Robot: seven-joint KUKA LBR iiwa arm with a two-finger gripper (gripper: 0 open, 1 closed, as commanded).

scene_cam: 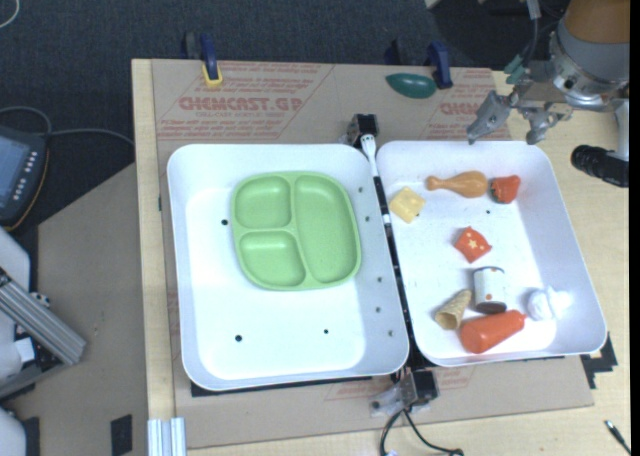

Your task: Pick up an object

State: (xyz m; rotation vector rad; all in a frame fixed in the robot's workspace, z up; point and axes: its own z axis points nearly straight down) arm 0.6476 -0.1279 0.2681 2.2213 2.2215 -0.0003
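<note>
My gripper (514, 120) hangs over the far rim of the right bin (575, 274), fingers spread open with nothing between them. Below it in that bin lie a toy drumstick (458, 183) and a red pepper piece (506, 188). A yellow cheese wedge (406, 205) sits near the bin's left wall. Lower down are a small red block (472, 243), a white and dark can (489, 288), a waffle cone (452, 310), an orange carrot (490, 330) and a white lumpy piece (546, 303).
The left bin (200, 324) holds a green three-part plate (296, 230). A teal object (410, 85) and blue clamps (438, 62) sit on the board behind the bins. A black device (20, 172) lies off the bench at left.
</note>
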